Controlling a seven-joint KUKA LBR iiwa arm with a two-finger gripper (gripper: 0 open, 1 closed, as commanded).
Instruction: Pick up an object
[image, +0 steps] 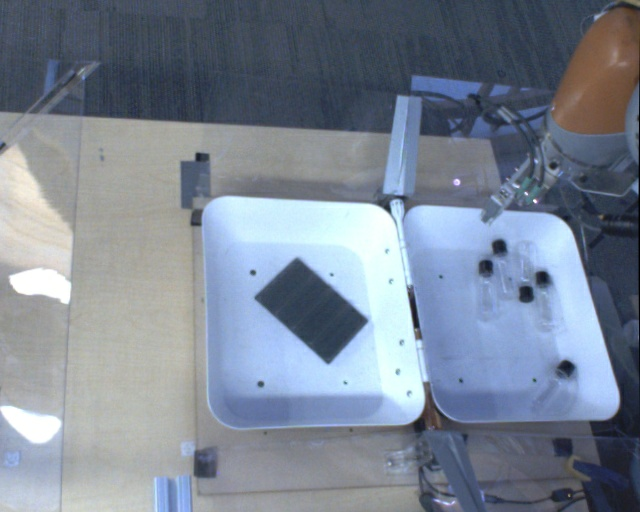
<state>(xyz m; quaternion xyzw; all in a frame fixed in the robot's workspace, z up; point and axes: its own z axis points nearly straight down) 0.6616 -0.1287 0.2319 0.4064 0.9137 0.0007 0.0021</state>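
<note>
A dark grey flat rectangular pad (311, 309) lies tilted in the middle of the left bin (225, 400). In the right bin (440, 400) lie several small clear bottles with black caps, clustered near the back (525, 293), with one apart at the front right (565, 369). My gripper (503, 203) hangs over the back rim of the right bin, just behind the nearest black cap (498, 246). Nothing shows in its grasp.
The orange band of the arm (598, 75) and its cables fill the upper right corner. A grey metal bar (404, 145) runs back from the gap between the bins. A small black bracket (197, 180) stands behind the left bin.
</note>
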